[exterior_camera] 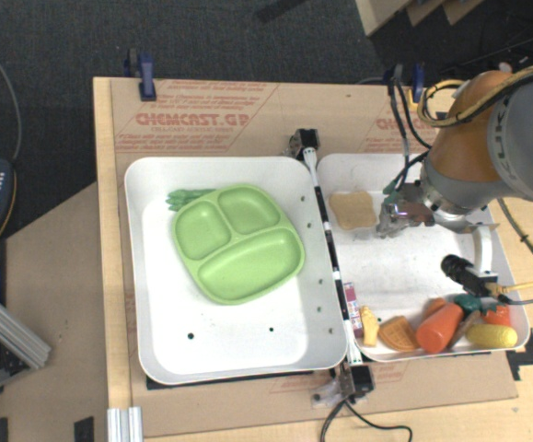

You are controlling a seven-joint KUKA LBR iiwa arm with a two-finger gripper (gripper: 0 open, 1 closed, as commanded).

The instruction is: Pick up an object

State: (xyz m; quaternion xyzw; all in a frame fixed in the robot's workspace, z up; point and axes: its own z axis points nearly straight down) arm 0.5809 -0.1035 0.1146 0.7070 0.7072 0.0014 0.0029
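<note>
camera view puts the gripper (pixel 397 217) low in the right white bin (pixel 413 274), beside a flat tan square piece (pixel 353 210); jaws' state cannot be told. reach step, likely; closing on it comes next.

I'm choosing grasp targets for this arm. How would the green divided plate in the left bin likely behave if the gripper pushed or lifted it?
The green divided plate looks like rigid moulded plastic, so it probably stays stiff and is light for its size. It lies flat on the smooth left bin floor, so a push likely slides it rather than tips it. Its broad, low shape probably leaves just the rim to pinch, which may slip.
</note>
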